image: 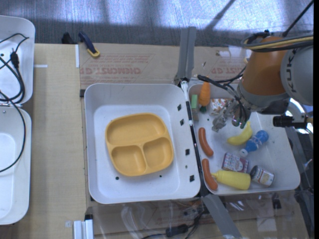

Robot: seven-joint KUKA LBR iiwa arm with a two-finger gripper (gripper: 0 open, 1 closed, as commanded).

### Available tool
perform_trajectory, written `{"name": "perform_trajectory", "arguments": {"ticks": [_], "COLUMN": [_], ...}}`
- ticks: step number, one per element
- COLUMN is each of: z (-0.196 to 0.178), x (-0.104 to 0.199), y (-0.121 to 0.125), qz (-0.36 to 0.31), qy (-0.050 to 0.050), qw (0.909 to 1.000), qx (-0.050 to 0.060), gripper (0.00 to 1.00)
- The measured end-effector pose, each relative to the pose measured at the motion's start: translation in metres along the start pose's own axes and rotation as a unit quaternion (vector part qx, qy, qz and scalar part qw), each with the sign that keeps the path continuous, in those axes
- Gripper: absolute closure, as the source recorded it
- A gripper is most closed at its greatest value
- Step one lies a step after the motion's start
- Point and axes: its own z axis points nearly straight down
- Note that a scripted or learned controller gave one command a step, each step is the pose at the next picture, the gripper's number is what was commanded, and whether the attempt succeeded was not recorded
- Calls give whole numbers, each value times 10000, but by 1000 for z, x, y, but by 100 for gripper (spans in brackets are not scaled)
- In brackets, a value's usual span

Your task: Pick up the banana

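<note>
The yellow banana [240, 135] lies curved in the right bin [284, 183], beside a blue bottle [256, 140]. My gripper [230, 121] hangs under the orange wrist band, just above and to the left of the banana's upper end. It is open and nothing sits between its fingers. The banana rests on the bin floor, apart from the gripper.
The right bin also holds two hot dogs [205, 142] [209, 175], a mustard bottle [233, 179], a small can [262, 176], a packet [234, 162] and a carrot [205, 95]. A yellow divided plate [140, 144] lies in the left bin [94, 133].
</note>
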Motion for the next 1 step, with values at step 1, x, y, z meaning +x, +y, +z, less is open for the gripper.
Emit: {"name": "perform_trajectory", "arguments": {"ticks": [1], "z": [22], "x": [-5], "y": [-82], "qz": [-888], "qy": [22], "qw": [9960], "qx": [11], "gripper": [0]}}
